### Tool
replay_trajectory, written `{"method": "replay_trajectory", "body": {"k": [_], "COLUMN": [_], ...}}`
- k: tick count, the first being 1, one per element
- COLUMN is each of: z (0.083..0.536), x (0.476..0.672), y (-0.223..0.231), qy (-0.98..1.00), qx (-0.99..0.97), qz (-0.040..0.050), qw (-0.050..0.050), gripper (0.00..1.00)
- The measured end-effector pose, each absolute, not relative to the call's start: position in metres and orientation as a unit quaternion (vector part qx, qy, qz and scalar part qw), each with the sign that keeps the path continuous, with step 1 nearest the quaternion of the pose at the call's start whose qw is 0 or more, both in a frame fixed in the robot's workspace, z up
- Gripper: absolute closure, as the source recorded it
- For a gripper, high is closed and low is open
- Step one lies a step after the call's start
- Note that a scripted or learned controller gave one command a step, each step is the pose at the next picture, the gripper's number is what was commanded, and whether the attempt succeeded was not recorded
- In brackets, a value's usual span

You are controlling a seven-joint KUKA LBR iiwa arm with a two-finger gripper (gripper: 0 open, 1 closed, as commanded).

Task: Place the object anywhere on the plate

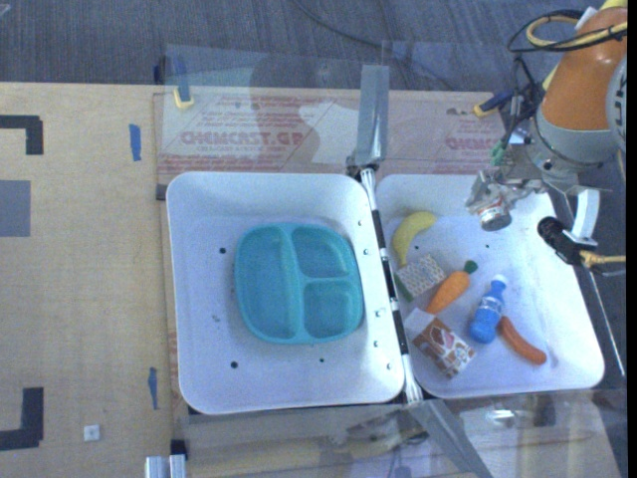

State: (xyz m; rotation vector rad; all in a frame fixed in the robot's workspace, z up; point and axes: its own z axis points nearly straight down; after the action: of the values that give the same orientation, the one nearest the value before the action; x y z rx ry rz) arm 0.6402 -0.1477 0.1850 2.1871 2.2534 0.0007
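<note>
Nearest the lower edge, a brown packet (443, 347) lies in the right bin (582, 366), beside a blue bottle (486, 314) and a sausage (522, 340). Above them sit a carrot (450, 289), a checked block (419, 274) and a banana (411, 230) against the divider. In the left bin (199, 217) rests the teal plate (299, 283), bare. Over the right bin's upper part hangs the hand (491, 207); whether it is open or closed I cannot tell.
</note>
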Motion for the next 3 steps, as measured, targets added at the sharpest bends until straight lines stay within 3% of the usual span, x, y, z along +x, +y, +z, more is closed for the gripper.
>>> {"method": "replay_trajectory", "body": {"k": [1,2,3], "z": [0.118,0.185,0.169], "x": [0.632,0.665,0.658], "y": [-0.092,0.013,0.029], "qy": [0.737,0.766,0.778], "qx": [0.676,0.643,0.628], "qz": [0.0001,0.0004,0.0042], "qw": [0.000,0.001,0.004], "gripper": [1.00,1.00,1.00]}}
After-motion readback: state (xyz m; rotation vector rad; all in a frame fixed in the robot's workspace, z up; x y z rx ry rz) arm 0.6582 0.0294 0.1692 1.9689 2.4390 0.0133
